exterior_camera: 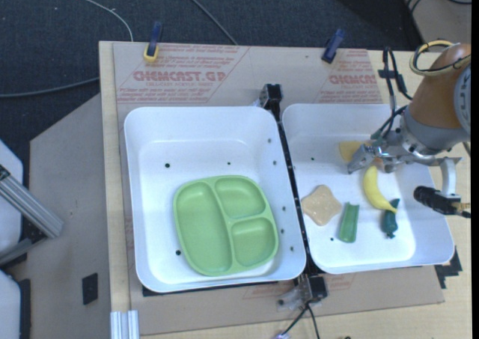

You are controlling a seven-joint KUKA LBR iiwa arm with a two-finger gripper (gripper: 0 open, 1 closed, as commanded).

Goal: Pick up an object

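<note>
Two white bins sit side by side on a brown board. The left bin (150,180) has a green plate (224,224) in it, with three little sections. The plate lies toward the near side of that bin.

The right bin (314,128) has a few small toys. A yellow banana (374,189) lies near the middle, curved, with its top end right by the gripper (372,155). A tan piece of bread (322,205) lies to the left of the banana, close to the wall between the bins. A green veggie (348,223) lies between the bread and the banana, a bit nearer to me. A small teal toy (389,219) sits just by the near end of the banana. A pale yellow thing (349,151) peeks out at the far side, partly under the gripper.

The grey arm (438,117) with its orange band comes in from the right and hangs low over the right bin. I cannot tell how the gripper is set.
</note>
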